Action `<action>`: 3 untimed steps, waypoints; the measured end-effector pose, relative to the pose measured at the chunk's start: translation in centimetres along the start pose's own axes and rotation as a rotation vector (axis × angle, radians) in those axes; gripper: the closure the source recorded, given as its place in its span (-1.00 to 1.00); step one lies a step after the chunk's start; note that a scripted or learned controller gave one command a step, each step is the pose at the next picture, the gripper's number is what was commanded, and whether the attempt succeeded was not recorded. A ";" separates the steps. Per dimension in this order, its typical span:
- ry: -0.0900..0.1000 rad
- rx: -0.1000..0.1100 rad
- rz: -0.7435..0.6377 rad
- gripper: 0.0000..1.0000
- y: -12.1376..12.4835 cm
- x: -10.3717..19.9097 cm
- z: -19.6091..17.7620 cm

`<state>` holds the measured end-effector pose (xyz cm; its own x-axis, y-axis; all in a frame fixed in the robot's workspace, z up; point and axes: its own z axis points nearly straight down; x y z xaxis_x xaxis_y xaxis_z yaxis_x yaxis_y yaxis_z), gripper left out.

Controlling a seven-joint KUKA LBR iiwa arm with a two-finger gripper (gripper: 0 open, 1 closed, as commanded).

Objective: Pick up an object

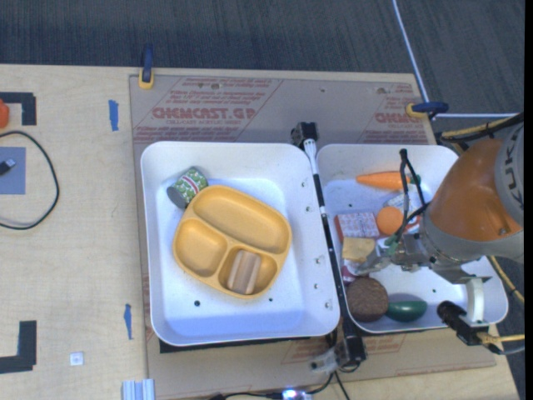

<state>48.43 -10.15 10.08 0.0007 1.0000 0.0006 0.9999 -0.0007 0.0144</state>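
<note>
While the gripper hangs low over the right bin, I cannot tell whether it grips anything. Just beside it lies a pale yellow block, flat and squarish. Around it are a carrot, an orange ball, a brown disc and a green object. Inside the left bin, a yellow divided tray holds a tan piece; a green can lies beside it.
</note>
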 end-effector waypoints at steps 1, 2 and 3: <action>-0.004 -0.001 0.001 -1.00 -0.1 0.8 1.1; 0.001 -0.005 -0.001 1.00 0.2 1.1 0.0; 0.000 0.013 -0.002 1.00 6.0 7.2 -8.3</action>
<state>54.36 -2.98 18.52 -0.0015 1.0000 0.0010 1.0000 0.0015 0.0018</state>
